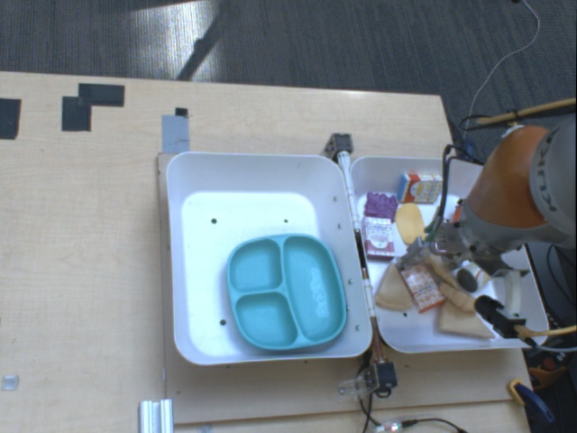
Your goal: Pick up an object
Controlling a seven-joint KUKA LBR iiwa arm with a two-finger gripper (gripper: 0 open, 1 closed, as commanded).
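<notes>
Robotics lab / test cell, not a home. Evidence: pale wood-laminate bench (81, 269) w/ black tape squares (90, 105) stuck on top; two shallow white plastic bins (176, 242) fixed side by side w/ metal clamps (339, 144); grey industrial arm w/ orange band (505, 188) reaching in; loose thin cables (505, 61) over dark grey office-type carpet (315, 25).

A divided plate (287, 290) lies in the left bin (194, 269). In the right bin (397, 336), a packet (380, 225) lies left of my arm (509, 188), wedges (397, 289) in front of it.
</notes>
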